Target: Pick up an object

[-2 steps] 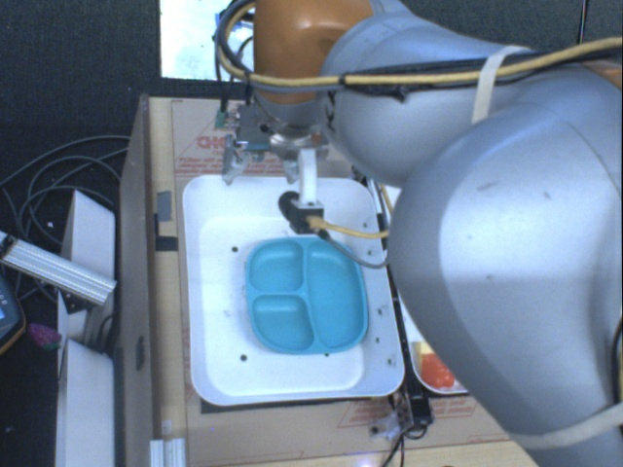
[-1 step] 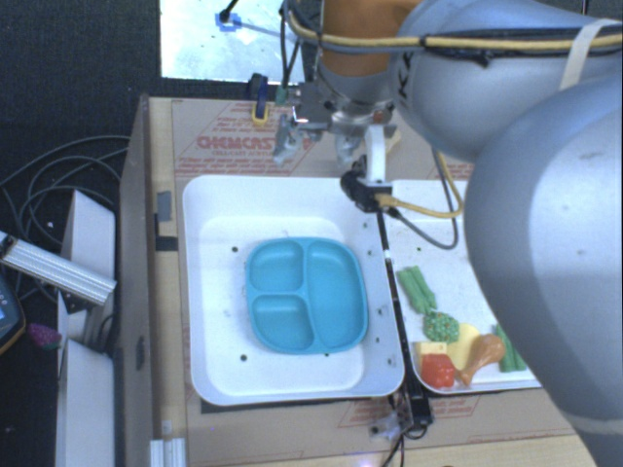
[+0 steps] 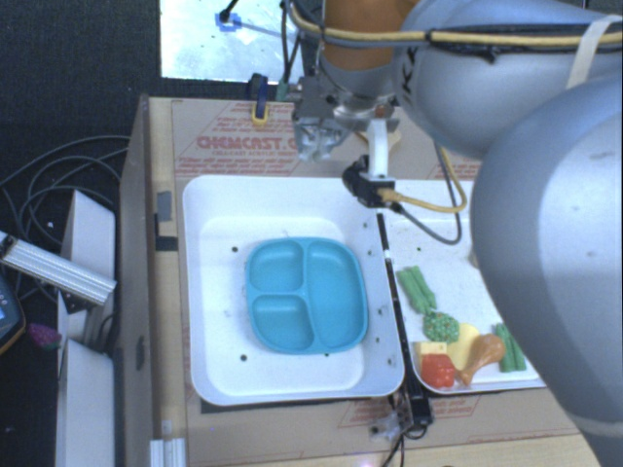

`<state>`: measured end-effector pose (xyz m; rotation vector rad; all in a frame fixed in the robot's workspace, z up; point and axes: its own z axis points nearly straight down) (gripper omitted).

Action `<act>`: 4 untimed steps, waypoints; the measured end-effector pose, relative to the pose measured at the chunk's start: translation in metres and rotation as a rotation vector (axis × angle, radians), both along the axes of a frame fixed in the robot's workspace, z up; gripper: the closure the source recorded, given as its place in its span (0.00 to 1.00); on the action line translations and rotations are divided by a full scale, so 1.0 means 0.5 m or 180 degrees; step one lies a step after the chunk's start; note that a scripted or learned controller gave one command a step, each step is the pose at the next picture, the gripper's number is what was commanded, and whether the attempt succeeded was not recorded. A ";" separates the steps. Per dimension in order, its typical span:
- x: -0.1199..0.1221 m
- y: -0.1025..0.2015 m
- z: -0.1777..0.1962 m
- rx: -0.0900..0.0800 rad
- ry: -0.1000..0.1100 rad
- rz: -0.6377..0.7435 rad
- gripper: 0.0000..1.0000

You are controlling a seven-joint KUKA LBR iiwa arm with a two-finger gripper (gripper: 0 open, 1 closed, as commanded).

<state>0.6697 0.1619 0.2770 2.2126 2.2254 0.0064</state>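
toy food pieces (image 3: 458, 334) heaped in the right white bin (image 3: 458, 261), toward its near end: green bean pods (image 3: 417, 288) closest to the divider, a broccoli-like green lump (image 3: 440, 326) just below them, a yellow piece (image 3: 465, 336) beside that, a red piece (image 3: 438, 370) at the near edge, a brown drumstick (image 3: 482, 356) touching the red piece, another green piece (image 3: 511, 348) at the far right. left white bin (image 3: 219, 261) carrying a blue three-compartment tray (image 3: 306, 295), lying flat near the middle. gripper (image 3: 319, 136) hanging above the cardboard sheet (image 3: 234, 139) beyond the far rim of the left bin, well apart from the food; cannot tell its state at this angle, nothing seen in its grasp. grey arm with orange band (image 3: 375, 13) looming across the top and right. black cables (image 3: 58, 173) on the dark floor at left.
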 end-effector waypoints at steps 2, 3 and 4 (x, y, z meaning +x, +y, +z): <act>-0.002 0.135 -0.068 0.0000 0.0011 -0.0004 0.00; -0.001 0.021 0.032 -0.0001 0.0005 -0.0012 0.00; 0.000 0.022 0.053 0.0000 0.0001 0.0000 1.00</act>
